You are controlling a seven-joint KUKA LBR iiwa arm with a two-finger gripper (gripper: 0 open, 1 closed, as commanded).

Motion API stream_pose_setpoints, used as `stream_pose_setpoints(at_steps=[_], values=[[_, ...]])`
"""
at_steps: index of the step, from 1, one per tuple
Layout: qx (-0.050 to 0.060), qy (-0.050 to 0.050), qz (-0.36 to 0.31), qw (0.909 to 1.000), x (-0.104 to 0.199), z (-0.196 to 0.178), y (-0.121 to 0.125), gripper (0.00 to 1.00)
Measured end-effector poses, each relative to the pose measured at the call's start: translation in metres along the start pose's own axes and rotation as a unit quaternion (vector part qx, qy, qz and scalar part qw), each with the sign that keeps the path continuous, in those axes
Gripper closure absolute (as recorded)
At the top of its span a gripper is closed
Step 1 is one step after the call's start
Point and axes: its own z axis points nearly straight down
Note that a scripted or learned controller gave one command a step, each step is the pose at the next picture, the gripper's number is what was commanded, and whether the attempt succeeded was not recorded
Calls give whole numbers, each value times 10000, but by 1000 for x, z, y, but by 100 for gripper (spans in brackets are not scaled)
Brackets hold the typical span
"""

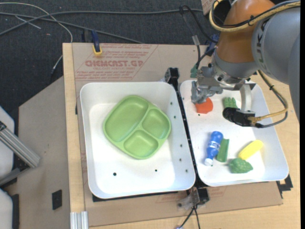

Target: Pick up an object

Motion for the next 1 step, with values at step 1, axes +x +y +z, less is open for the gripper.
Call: stream_pose_setpoints(at_steps=[1], values=[[-11,0,-4,10000,53,11,10,100]])
